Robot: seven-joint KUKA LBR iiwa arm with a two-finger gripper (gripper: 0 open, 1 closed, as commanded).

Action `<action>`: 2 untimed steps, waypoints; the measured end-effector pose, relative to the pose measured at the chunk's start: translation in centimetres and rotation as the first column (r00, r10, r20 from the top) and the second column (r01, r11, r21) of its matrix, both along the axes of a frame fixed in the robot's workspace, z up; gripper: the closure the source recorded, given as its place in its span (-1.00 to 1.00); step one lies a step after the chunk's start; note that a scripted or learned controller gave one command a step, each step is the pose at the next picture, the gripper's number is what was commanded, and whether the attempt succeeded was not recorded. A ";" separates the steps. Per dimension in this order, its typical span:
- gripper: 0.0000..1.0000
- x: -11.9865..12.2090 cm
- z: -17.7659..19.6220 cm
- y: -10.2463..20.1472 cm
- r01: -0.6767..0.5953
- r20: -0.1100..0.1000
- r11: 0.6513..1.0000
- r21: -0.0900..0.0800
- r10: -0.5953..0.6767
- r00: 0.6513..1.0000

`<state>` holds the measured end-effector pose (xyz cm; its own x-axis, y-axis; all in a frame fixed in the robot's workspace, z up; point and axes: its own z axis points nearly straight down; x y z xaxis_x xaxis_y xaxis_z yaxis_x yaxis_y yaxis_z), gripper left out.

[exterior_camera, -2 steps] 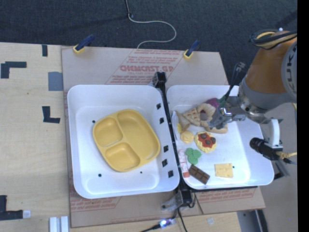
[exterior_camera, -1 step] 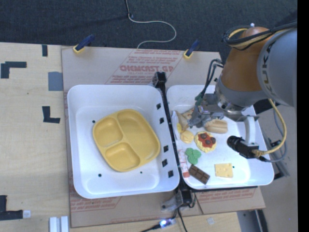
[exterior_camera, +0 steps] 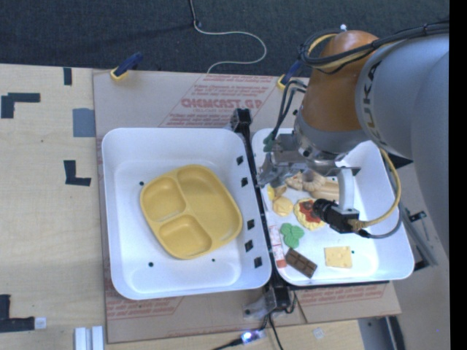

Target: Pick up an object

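Fingers of the gripper (exterior_camera: 276,170) are low over the left side of the right-hand shallow white bin (exterior_camera: 387,168), close to the wall it shares with the left-hand shallow white bin (exterior_camera: 117,195). The grey wrist and orange band cover much of them from above, so I cannot tell how far apart they stand or whether anything is between them.

The things to be picked lie in the right-hand bin. Just below the gripper sits a small pale yellow toy food piece (exterior_camera: 282,206), and beside it, to the right, a round yellow toy pizza with red spots (exterior_camera: 309,214). A tan, bread-like toy piece (exterior_camera: 325,189) lies just above the pizza. Nearer the front edge are a small green leafy toy (exterior_camera: 292,233), a dark brown chocolate-bar block (exterior_camera: 300,262) and a flat square yellow cheese slice (exterior_camera: 337,257), each apart from the others.

The left-hand bin holds a yellow plastic tray with three compartments (exterior_camera: 191,211), lying flat and turned at an angle. Both bins rest on a brown cardboard sheet (exterior_camera: 190,97) on the pale wooden worktop (exterior_camera: 44,217).
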<state>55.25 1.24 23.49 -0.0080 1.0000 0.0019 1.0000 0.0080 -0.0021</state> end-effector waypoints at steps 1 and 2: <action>1.00 -0.3 0.1 5.3 0.001 -0.001 1.000 -0.001 -0.001 1.000; 1.00 0.4 -1.8 10.0 0.002 -0.002 1.000 -0.002 -0.002 1.000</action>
<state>55.67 11.22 21.70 -0.0058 1.0000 -0.0003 1.0000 0.0058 -0.0037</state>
